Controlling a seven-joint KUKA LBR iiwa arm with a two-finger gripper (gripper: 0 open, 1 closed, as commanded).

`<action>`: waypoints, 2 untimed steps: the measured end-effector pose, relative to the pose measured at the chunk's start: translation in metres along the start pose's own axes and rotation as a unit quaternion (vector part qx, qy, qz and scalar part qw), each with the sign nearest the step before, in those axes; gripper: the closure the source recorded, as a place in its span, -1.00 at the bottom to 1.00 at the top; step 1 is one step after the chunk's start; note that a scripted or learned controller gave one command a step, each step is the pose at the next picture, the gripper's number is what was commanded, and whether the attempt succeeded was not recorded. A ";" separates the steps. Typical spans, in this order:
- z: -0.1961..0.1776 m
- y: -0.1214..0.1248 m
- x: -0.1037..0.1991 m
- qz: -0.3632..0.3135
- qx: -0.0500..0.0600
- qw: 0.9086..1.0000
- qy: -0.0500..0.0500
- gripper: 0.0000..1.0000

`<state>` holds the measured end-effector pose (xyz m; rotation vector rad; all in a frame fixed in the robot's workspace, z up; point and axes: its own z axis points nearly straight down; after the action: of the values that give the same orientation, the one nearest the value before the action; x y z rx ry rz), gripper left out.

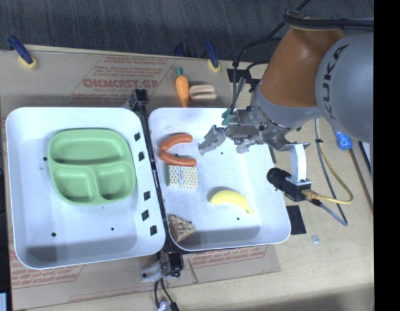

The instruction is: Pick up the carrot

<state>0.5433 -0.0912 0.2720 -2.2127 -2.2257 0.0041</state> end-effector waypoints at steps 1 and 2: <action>-0.071 0.028 -0.048 -0.037 -0.001 0.999 -0.001 -1.00; 0.064 0.044 -0.117 -0.036 0.001 0.999 0.000 -1.00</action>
<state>0.5882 -0.2080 0.2080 -2.1314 -2.3026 0.0067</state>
